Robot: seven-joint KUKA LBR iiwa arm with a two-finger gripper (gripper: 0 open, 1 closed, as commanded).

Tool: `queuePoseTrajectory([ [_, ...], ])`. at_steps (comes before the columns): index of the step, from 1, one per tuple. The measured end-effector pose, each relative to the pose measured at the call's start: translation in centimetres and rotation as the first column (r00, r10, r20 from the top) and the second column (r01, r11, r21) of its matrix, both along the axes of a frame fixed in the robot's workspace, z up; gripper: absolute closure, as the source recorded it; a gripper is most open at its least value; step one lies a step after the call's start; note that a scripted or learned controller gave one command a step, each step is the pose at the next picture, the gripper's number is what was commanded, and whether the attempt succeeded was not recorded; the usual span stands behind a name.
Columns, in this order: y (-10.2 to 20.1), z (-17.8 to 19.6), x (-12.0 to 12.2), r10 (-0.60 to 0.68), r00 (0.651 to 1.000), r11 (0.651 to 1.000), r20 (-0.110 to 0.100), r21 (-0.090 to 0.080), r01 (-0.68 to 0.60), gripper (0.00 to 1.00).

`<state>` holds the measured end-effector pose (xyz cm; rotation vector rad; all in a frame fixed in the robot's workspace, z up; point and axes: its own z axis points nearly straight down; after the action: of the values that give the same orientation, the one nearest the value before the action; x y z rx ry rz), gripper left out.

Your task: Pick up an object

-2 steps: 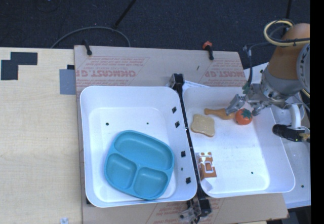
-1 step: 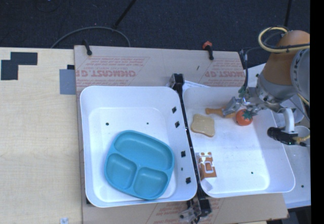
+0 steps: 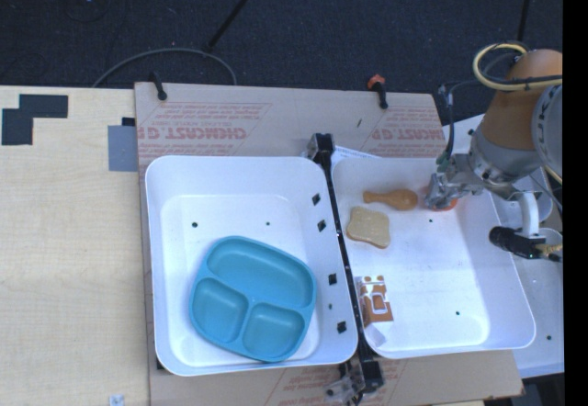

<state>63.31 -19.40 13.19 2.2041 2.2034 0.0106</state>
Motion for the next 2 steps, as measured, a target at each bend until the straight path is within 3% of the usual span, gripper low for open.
queuePoseTrajectory([
  [1,-0.3,4.4,0.4,0.002,1.0,1.0,-0.02,0.012,-0.001,1.0],
  [2,-0.4,9.7,0.5,0.003,1.0,1.0,-0.019,0.012,-0.002,1.0],
])
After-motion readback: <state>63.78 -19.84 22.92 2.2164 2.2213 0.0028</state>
